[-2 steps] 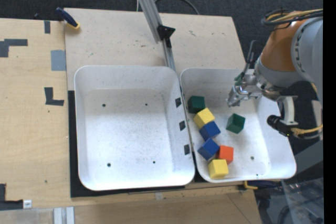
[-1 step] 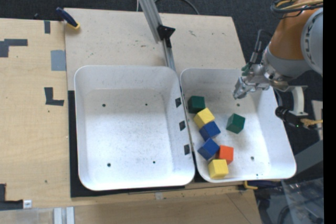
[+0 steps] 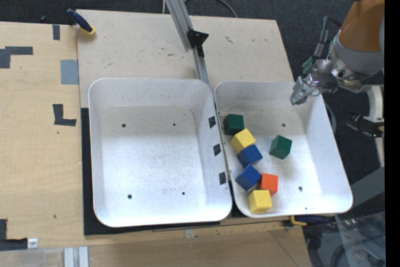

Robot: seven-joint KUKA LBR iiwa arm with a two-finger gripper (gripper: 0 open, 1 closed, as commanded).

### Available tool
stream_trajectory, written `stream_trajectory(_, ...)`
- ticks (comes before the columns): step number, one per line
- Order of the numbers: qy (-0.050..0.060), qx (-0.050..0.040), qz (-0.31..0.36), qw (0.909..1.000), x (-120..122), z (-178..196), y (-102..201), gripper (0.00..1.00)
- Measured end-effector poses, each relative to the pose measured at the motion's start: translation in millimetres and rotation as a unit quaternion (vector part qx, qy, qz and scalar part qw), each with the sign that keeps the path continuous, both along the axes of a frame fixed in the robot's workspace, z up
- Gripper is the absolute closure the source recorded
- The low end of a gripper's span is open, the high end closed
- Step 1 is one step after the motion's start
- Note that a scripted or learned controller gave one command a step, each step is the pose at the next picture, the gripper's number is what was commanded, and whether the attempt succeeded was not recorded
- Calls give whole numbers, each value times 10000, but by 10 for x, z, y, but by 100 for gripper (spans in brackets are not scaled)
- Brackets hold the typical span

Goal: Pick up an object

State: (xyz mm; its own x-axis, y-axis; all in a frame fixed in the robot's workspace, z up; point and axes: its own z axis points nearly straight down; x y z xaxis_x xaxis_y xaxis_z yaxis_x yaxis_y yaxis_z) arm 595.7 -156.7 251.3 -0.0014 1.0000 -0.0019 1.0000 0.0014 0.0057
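Observation:
The right bin holds several small cubes. A dark green cube lies near its left wall, with a yellow cube and a blue cube just below it. Lower down sit a second blue cube, an orange cube and a yellow cube. Another green cube lies apart toward the middle. My gripper hangs over the bin's upper right corner, well away from the cubes, with nothing seen in it.
The left bin stands beside the right one. A slanted metal pole crosses the back of the bench down to the gap between the bins. A blue-and-yellow clamp sits at the far left corner.

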Motion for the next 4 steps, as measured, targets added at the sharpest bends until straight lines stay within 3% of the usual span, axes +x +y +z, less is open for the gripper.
stream_trajectory(2,35,12,25,10000,358,-186,1131,100)
stream_trajectory(4,38,12,23,10000,543,-251,2239,100)
